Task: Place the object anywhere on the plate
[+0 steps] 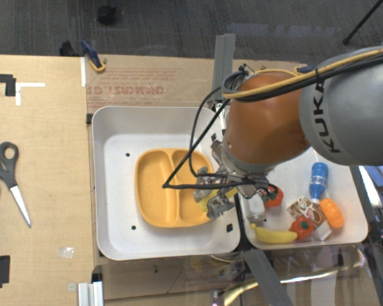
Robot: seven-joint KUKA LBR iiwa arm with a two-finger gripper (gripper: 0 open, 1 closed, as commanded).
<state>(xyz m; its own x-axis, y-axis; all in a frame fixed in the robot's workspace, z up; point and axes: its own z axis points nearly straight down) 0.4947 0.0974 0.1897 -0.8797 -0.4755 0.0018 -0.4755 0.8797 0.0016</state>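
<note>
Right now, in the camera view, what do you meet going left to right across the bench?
Scissors → left bin → yellow plate → gripper → banana → blue bottle → orange toy.

We see the counter [38,171], pale wood, with a cardboard sheet [147,85] toward twelve o'clock. Two white bins rest on it side by side — the left bin [108,190] at centre, the right bin [351,228] toward four o'clock. Scissors [11,180] lie at nine o'clock — near a black bracket [3,81].
</note>
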